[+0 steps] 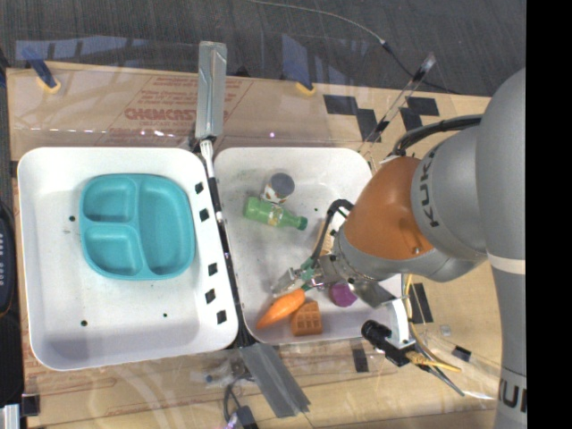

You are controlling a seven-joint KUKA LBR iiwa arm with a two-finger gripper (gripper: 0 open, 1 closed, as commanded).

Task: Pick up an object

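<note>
The arm [429, 213] reaches in from the right and bends down over the right bin [241, 239], its orange band sitting above the wrist so that the gripper [299, 281] hangs low in the bin's near half, where most of the loose things lie. Taking the carrot [281, 307] as the landmark: the gripper's tip sits just above it, close to or touching its upper side, though contact is too fine to settle. Whether the pincer is released or clenched cannot be told here, since the metal parts merge with a bit of green at the tip, and nothing is clearly seen grasped. Just right of the carrot lies an orange waffle-like block [307, 319], nearly touching it; up and to the right of the carrot a purple piece [343, 293] peeks from under the wrist. Well above the carrot lie a green bottle [273, 213] on its side and, just behind that, a small grey cup [281, 185]. Far left of the carrot, across the divider, the left bin [45, 266] holds a teal divided plate [138, 225]. The low, slanted posture suggests the carrot cluster is the likely target, because the items there are crowded against the near wall, which could let a neighbour get nudged or pinched along with it.
</note>
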